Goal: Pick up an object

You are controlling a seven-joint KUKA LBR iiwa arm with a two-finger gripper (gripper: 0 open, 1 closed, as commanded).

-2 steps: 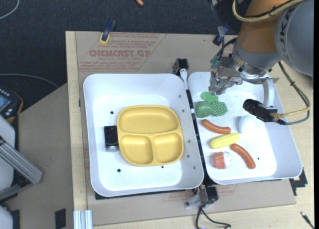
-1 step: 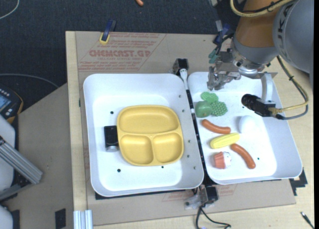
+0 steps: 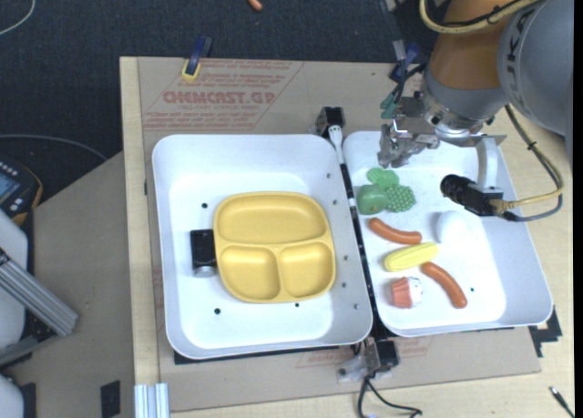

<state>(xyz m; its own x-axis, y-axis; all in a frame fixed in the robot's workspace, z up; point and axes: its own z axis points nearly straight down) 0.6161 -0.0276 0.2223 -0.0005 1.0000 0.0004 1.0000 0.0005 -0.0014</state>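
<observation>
At the lower centre-right of the frame, in the right white bin (image 3: 519,293), lie a small orange-and-white toy piece (image 3: 407,291) and a curved red toy sausage (image 3: 444,283). Just above them rests a yellow plastic corn cob (image 3: 410,257), then a second red sausage (image 3: 393,230), with a white rounded object (image 3: 449,224) to its right. Farther up, a cluster of green plastic vegetables (image 3: 383,190) sits near the bin's upper left corner. The left white bin (image 3: 173,225) holds a yellow three-compartment plastic tray (image 3: 273,246) with a small black block (image 3: 202,249) touching its left edge. The gripper (image 3: 398,154) hangs directly above the green cluster; finger state cannot be determined.
</observation>
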